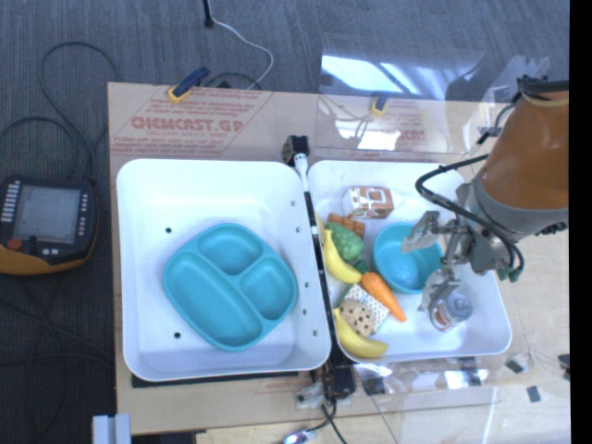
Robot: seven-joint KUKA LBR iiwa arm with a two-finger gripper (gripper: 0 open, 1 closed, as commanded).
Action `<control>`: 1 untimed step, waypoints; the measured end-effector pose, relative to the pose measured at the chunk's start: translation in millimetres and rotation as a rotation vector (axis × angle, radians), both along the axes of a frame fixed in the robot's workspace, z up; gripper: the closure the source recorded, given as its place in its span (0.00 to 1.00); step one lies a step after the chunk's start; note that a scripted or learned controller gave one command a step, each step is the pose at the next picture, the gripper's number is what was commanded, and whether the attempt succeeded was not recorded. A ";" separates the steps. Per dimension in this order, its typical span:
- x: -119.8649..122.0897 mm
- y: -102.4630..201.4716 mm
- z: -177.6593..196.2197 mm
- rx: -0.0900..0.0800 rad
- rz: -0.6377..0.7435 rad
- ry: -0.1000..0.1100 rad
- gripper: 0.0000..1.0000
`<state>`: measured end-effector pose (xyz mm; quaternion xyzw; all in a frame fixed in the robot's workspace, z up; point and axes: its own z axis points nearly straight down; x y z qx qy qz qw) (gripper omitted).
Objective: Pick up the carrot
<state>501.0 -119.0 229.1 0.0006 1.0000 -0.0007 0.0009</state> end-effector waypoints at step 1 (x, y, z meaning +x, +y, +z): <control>5.9 20.9 -115.3 0.002 0.007 0.004 0.00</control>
